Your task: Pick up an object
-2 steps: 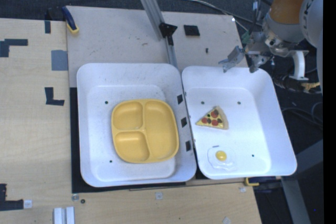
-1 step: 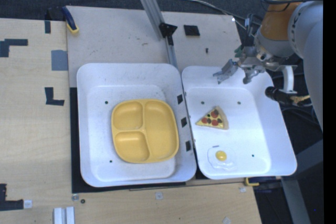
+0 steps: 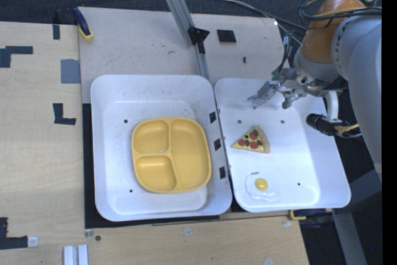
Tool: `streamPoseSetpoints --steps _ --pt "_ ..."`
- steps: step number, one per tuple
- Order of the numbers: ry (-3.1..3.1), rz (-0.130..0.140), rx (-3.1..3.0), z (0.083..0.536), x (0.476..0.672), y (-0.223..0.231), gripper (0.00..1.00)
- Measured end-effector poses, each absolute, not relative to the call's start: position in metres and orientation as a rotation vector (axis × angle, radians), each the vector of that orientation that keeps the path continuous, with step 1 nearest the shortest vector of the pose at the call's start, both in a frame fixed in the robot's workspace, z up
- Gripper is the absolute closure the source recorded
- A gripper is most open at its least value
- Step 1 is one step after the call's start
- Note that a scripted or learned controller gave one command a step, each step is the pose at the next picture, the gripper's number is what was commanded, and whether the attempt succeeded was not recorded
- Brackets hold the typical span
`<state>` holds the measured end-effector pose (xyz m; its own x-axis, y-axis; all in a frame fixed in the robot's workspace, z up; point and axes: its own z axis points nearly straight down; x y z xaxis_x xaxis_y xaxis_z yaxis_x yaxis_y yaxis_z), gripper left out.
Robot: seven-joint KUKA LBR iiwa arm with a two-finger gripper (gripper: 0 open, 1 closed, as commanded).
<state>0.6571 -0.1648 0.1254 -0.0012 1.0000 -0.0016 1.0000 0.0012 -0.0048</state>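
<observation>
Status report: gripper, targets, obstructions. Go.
Gripper open, over right bin's far end, holding nothing. Pizza slice and fried egg lie apart below it. Nothing blocking.

A: One fixed camera, high above the worktop [image 3: 37, 133], looking down at a slant.

B: Both white bins fit whole in frame: the left bin [image 3: 108, 152] sits near the middle, the right bin [image 3: 322, 189] just beside it towards the right.

A: Far enough back to take in dark floor along the top, cables across it, and a metal pole [image 3: 177, 3] running up out of frame.

B: The arm [image 3: 347, 40] comes in from the right, cropped by the frame edge; its upper part looks closest to the lens, though that's hard to judge.
</observation>
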Motion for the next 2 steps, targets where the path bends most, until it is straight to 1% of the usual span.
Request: streamPoseSetpoints --steps 1,2 --pt "-2.225 0.003 -2.220 0.084 0.658 -0.164 0.00" --pt "-2.231 0.000 -2.223 0.098 0.659 -0.165 1.00"
